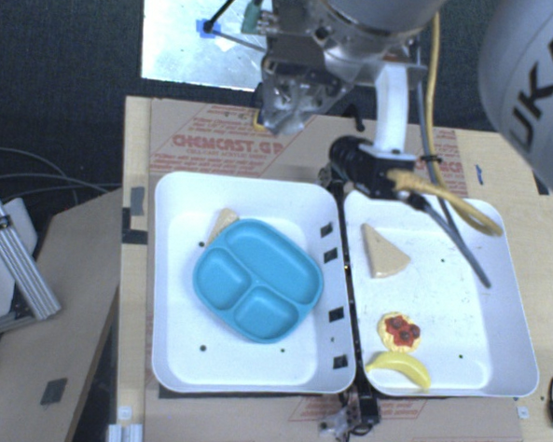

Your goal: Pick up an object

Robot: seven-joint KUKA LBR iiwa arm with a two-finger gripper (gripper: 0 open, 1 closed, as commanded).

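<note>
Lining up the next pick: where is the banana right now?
The banana lies in the right bin, at its near edge toward the divider between the bins, just below the small pizza toy.

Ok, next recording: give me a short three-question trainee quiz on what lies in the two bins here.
1. True or false: the blue divided plate lies in the left bin.
2. Which item in the right bin lies nearest the bottom of the camera view? A) tan wedge B) banana C) small pizza
3. What is partly hidden under the plate's upper left edge?

Key: 1 true; 2 B; 3 a tan wedge-shaped piece.
</note>
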